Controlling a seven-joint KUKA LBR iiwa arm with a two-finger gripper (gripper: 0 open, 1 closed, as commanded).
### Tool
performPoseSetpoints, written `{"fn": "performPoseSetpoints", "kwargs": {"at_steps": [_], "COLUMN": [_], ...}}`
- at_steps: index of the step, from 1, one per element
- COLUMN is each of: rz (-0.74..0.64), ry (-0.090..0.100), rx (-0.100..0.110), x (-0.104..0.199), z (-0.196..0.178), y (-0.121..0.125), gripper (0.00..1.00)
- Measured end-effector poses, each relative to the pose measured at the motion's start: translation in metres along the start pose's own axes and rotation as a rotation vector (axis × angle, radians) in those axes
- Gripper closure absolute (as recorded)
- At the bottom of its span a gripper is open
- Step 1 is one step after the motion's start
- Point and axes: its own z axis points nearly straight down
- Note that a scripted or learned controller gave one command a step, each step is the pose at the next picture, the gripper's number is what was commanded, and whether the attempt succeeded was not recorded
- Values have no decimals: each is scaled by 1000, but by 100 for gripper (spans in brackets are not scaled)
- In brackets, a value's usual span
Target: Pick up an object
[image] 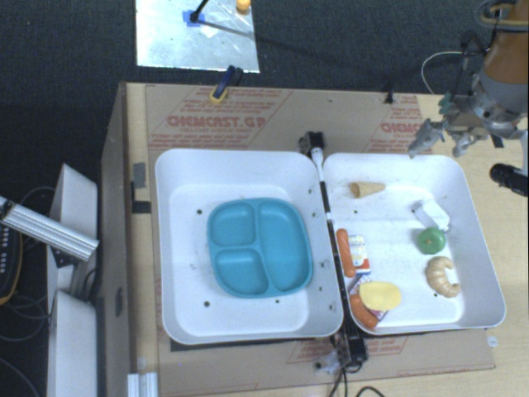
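Bins sit side by side on the surface (pixel 248 114), and we note a blue divided plate (pixel 259 247) lying flat in the left bin (pixel 186 188). In the right bin (pixel 463 197) the loose items are spread out: a small cone (pixel 366 189) near the back wall, a white piece (pixel 431 215) touching a green ball (pixel 430 240) toward the right side, a croissant (pixel 443 276) just in front of the ball, a yellow slice (pixel 380 295) near the front, a carrot (pixel 344 252) along the left wall beside a small printed packet (pixel 358 253), and a second orange piece (pixel 361 312) partly under the yellow slice. We see the arm (pixel 504 64) at the upper right, with the end effector (pixel 445 136) hanging over the bin's back right rim, apart from every item. Its two fingers (pixel 423 138) look spread, with nothing between them.
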Motion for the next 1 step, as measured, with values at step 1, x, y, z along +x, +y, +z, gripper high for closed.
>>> {"fn": "performPoseSetpoints", "kwargs": {"at_steps": [1], "rz": [2], "ry": [0], "rx": [2], "x": [-33], "z": [53], "y": [-21], "gripper": [0]}}
